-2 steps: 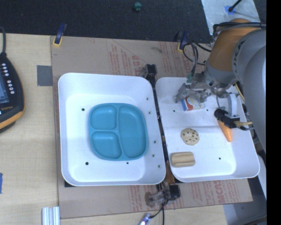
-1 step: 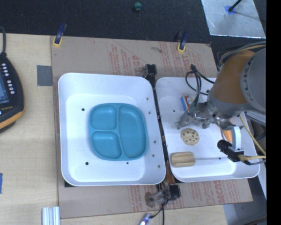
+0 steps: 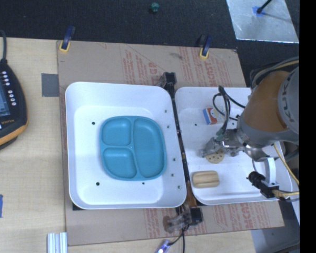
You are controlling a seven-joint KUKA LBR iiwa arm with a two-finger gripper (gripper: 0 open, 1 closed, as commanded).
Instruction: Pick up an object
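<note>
objects for picking lie in the right bin [image 3: 200, 96], but going largest first: the left bin [image 3: 79, 96] holds a blue divided plate [image 3: 132, 147], flat in the middle, three compartments, well apart from the arm. the arm [image 3: 266, 109] reaches over the right bin, its gripper [image 3: 215, 153] low near the bin's centre; whether it is apart or together i cannot tell, since the tip is small and muddled against the white floor. just below it, apart from it, lies a tan block [image 3: 206, 179], rounded and loaf-like, near the bin's front wall. it looks light and stiff, probably wood or foam, not fragile, not slippery; a pinch across its short width should hold best. smaller, a red and blue card-like item [image 3: 210, 115] lies near the back, thin and flat, likely hard to get under.
</note>
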